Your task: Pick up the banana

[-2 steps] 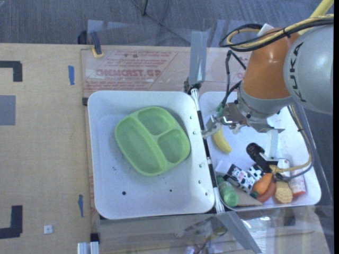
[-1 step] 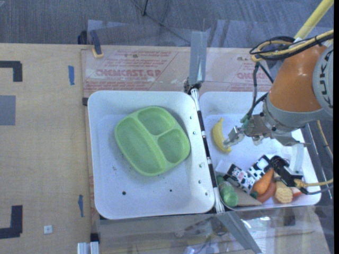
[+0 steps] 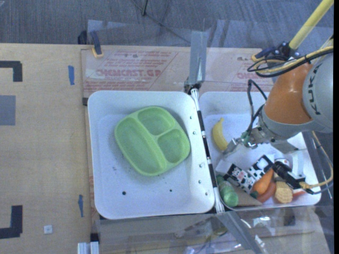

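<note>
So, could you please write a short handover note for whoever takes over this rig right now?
Claw: in the right bin, just beside the banana; not holding it.
Banana: lying along the right bin's left wall, not lifted.
Left bin holds a green divided plate; other toy food sits at the right bin's near end.
Done: approach only.
Left: grasp and lift the banana.

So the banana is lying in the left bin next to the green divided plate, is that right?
Not quite. The camera view shows the banana lying in the right bin, against its left wall, near the gripper. The green divided plate sits by itself in the left bin.
</note>
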